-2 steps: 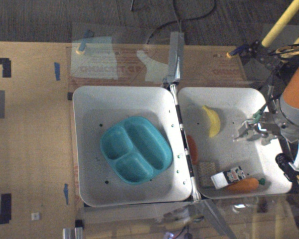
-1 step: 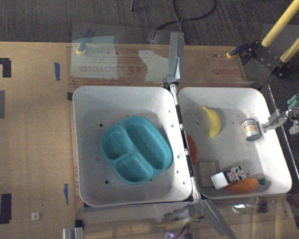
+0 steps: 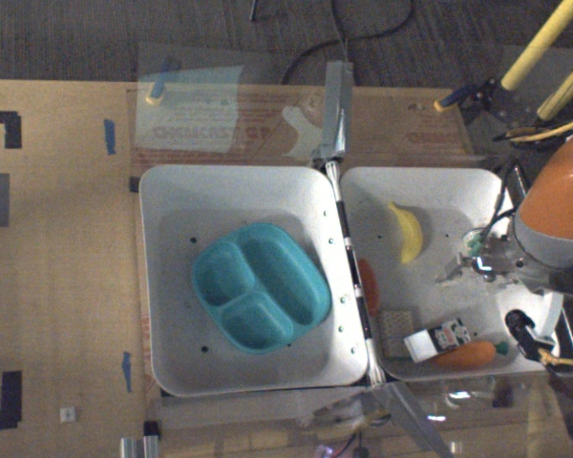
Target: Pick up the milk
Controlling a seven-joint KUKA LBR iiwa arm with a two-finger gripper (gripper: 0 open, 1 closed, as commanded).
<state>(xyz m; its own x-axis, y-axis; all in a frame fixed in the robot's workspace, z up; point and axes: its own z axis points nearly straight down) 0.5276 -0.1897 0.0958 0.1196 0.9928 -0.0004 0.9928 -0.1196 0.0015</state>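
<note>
The milk (image 3: 435,341) is a small white carton with a dark label. It lies on its side near the front edge of the right bin (image 3: 430,184), touching an orange carrot (image 3: 468,355) just in front of it. My gripper (image 3: 470,260) hangs over the right part of the same bin. It is behind the milk, well apart from it, with nothing seen in it. The grey arm with its orange band (image 3: 554,203) comes in from the right edge.
A yellow banana (image 3: 408,231) lies at the back of the right bin. A red item (image 3: 367,285) rests along its left wall and a brown square (image 3: 394,330) sits left of the milk. The left bin (image 3: 172,198) holds a teal divided plate (image 3: 260,285).
</note>
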